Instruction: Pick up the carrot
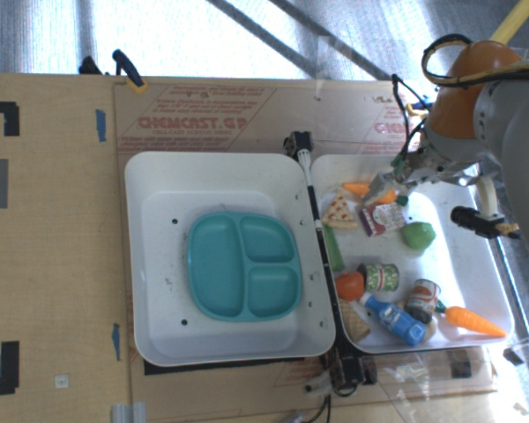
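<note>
The carrot [473,322], orange and tapered, lies in the front right corner of the right bin [476,263], its tip pointing right. My gripper [390,185] is low over the back of that bin, far from the carrot. It hovers just above a red and white packet [383,219] and beside a small orange piece [356,188]. Another orange bit [387,199] shows right under the gripper; I cannot tell whether the two are one object.
The right bin also holds a pizza slice [339,211], a green fruit [418,234], a cucumber [333,249], a tomato [350,285], two cans [381,278], [421,300] and a blue bottle [398,320]. A teal divided plate [244,264] lies in the left bin [150,236].
</note>
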Tool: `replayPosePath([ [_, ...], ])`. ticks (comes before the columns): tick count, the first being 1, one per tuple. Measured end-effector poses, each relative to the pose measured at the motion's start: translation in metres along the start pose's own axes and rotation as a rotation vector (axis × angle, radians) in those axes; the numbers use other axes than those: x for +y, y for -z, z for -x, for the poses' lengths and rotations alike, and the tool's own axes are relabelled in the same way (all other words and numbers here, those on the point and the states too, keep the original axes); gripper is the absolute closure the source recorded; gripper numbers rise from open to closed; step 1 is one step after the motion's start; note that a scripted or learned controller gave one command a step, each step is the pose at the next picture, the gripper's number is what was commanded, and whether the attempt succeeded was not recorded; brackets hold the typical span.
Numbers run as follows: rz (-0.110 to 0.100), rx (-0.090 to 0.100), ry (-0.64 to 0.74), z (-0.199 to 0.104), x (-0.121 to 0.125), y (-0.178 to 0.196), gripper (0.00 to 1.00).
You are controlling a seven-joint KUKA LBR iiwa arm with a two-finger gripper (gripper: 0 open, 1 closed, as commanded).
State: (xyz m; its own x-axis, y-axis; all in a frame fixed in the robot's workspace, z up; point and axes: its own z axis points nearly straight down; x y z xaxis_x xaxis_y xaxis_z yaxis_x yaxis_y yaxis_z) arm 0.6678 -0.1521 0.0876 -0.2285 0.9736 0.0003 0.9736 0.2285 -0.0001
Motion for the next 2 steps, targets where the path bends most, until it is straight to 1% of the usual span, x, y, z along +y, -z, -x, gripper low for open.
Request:
replayPosePath([
  [1, -0.003, -0.007, 0.007, 0.001, 0.0, 0.012, 1.0],
  [2, 0.016, -0.007, 0.17, -0.061, 0.018, 0.111, 1.0],
])
